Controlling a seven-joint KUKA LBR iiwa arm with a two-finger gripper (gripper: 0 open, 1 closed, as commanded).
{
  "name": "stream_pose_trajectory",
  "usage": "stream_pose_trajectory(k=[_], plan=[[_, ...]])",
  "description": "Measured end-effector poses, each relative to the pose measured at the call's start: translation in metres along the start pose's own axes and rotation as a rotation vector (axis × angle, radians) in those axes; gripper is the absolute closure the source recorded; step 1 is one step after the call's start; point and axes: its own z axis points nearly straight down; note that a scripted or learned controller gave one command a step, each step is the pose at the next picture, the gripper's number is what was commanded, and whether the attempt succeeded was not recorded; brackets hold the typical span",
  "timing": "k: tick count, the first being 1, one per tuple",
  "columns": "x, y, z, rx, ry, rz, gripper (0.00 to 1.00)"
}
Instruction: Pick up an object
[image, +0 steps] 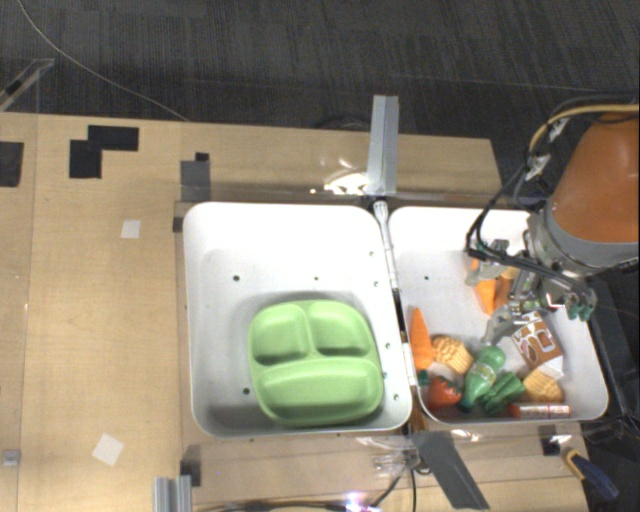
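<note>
Gripper (512, 308) – mine – hangs low over the right bin (440, 245), in its right half, just above the toys. Open or closed: cannot tell from this angle. Nothing seen in its grasp.

Left to right:

- Bench (90, 330): pale wood, black patches at far left.
- Left bin (230, 250): holds a green tray (315, 360) with three compartments, lying flat toward the near right corner.
- Right bin, touching the left bin along the middle seam. The toys crowd its near half.
- Carrot (420, 340) by the left wall, tip pointing away from the near edge.
- Corn (451, 354) just beside the carrot.
- Tomato (443, 392) in the near left corner, below the corn.
- Orange piece (487, 294) farther back, apart from the heap, just left of the gripper.
- Green bottle (486, 370) tilted, touching the corn, just below the gripper.
- Brown packet (541, 345) just right of the gripper – nearest thing on that side.
- Yellow wedge (546, 383) near the packet.
- Pink tube (541, 409) flat along the near wall.
- Arm (600, 175) coming in over the right rim.
</note>
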Motion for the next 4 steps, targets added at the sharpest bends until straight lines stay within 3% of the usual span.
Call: stream_pose_trajectory(k=[1,2,3,4], plan=[[-0.009,-0.031,0.116,-0.003,0.008,-0.17,0.0],[-0.07,-0.048,0.148,0.002,-0.007,-0.15,0.0],[-0.021,-0.058,0.147,0.003,-0.008,-0.333,0.0],[-0.09,-0.028,0.149,0.0,-0.007,-0.392,0.0]])
